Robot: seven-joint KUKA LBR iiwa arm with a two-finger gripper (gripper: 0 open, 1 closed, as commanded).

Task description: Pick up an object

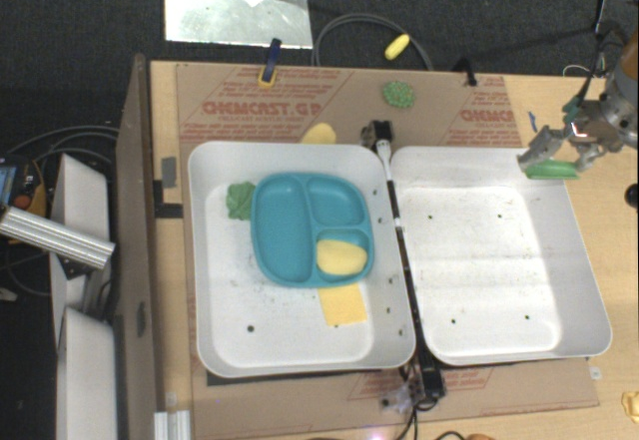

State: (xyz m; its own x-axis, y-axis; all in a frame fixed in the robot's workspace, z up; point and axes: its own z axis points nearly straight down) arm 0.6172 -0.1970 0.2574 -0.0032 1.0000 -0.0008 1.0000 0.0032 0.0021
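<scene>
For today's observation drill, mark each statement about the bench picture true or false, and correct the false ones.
1. The blue tray lies in the left bin. True.
2. A yellow lump sits in the tray's small compartment. True.
3. The yellow square lies in the right bin. False: it lies in the left bin, beside the tray.
4. The gripper hovers over the tray. False: it is at the right bin's far right corner, with a green piece between its fingers.

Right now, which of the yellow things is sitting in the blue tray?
The rounded yellow lump in the blue tray's small corner section. The flat yellow square lies below the tray on the bin floor.
</scene>
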